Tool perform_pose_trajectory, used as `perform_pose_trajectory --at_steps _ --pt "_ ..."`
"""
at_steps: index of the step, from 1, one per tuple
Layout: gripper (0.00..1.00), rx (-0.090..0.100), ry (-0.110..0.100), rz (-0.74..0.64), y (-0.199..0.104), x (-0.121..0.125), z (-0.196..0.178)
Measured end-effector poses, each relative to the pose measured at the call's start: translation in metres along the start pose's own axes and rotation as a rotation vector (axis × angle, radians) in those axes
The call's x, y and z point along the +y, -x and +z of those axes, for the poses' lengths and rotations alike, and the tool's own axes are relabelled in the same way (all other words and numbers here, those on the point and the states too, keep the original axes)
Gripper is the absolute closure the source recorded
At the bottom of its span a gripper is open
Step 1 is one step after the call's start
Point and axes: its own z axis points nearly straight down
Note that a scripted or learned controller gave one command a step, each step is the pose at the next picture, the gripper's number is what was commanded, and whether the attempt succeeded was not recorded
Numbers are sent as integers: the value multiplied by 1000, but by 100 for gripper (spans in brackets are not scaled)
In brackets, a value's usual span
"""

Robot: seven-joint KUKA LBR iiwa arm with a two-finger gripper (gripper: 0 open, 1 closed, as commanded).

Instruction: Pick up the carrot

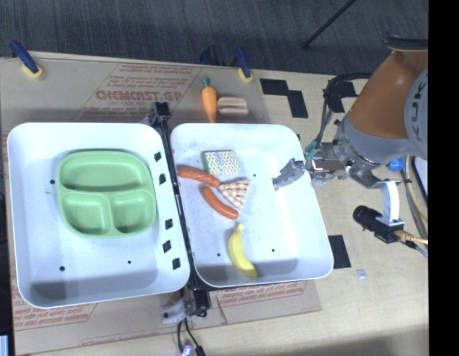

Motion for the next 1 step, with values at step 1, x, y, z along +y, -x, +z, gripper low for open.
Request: perform_pose_trajectory --at_steps 1 --pt "0 1 -2 -45 -68 -52 59"
